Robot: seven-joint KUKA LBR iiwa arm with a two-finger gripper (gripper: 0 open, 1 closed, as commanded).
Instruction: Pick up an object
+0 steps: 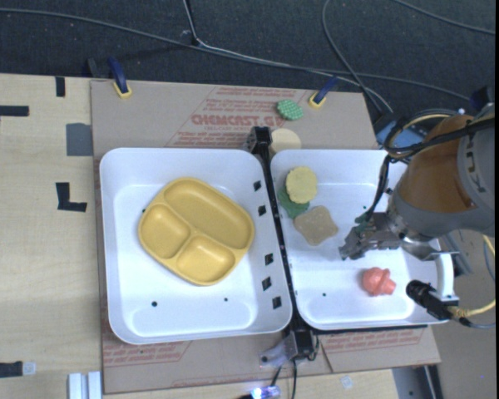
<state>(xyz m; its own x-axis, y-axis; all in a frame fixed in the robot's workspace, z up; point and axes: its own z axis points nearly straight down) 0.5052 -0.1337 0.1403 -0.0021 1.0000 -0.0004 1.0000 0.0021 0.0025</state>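
so the gripper [355,243] (can't tell if it's spread or closed) hovers with the tan sponge-like block [315,224] just at its 10 o'clock, red toy [378,281] at 5.

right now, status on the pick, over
Pincer low in right bin, nothing seen held. Red object lies just beside it. Tan piece to its other side.

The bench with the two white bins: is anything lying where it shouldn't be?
Yes. A small green piece and a pale round piece lie on the cardboard behind the bins, outside both. The yellow tray also sits askew in the left bin.
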